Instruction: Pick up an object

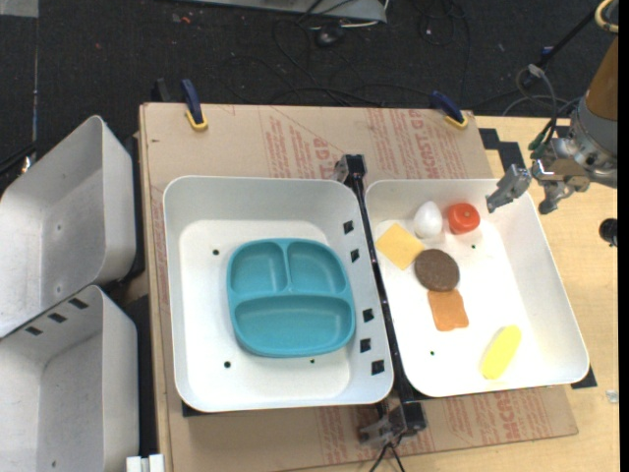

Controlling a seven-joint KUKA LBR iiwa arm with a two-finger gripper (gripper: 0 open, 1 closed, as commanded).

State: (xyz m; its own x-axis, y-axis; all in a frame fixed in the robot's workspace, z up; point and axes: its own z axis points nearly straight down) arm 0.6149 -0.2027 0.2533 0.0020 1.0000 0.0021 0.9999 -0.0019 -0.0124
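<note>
Camera view from above, gripper (531, 187) with fingers spread open and holding nothing over the right bin's (550, 293) upper right rim, inside it a red tomato (464, 217), white egg (428, 220), yellow cheese slice (399, 246), brown patty (437, 269), orange slice (448, 311), yellow banana (500, 351), teal divided plate (291, 296) in the left bin (197, 264).

You have six loose items in the right bin (560, 293), all placed around the brown disc (437, 269): a yellow square (399, 246) at its upper left, a white ball (428, 220) and red piece (464, 217) above, an orange slab (448, 310) touching below, and a yellow oblong (500, 351) further down-right.
</note>
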